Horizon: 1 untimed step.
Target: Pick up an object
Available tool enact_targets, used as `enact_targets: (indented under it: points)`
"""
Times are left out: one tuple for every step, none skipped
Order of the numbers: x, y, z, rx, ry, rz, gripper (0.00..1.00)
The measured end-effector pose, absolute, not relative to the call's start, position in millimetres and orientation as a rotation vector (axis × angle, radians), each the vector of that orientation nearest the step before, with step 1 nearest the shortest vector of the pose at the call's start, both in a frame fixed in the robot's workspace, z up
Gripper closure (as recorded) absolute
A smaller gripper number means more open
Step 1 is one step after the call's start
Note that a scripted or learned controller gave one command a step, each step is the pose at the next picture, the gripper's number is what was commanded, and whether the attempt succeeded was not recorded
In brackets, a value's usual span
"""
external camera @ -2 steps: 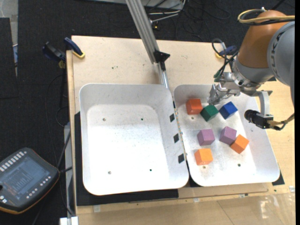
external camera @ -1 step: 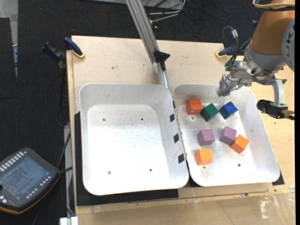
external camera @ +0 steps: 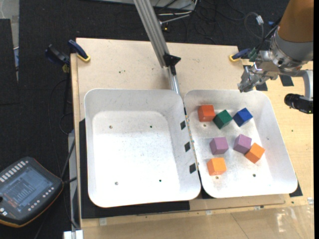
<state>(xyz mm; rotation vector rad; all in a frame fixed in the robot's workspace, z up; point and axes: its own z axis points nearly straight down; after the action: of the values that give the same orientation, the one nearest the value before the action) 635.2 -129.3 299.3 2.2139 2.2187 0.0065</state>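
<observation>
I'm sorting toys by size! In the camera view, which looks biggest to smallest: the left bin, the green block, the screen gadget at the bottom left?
1. Left bin, by far.
2. Screen gadget, partly cut off.
3. Green block, smallest.

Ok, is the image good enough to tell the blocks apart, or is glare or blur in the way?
Camera view: even lighting, white bins bright but not blown out; the blocks cast short soft shadows and their colours read clearly; the gripper is slightly soft at the upper right.
</observation>
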Motion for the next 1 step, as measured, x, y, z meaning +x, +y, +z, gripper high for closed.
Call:
enact_targets:
  points:
    - [640.8, -79.1, 298.1, 2.213, 2.229, 0.003, 1.0]
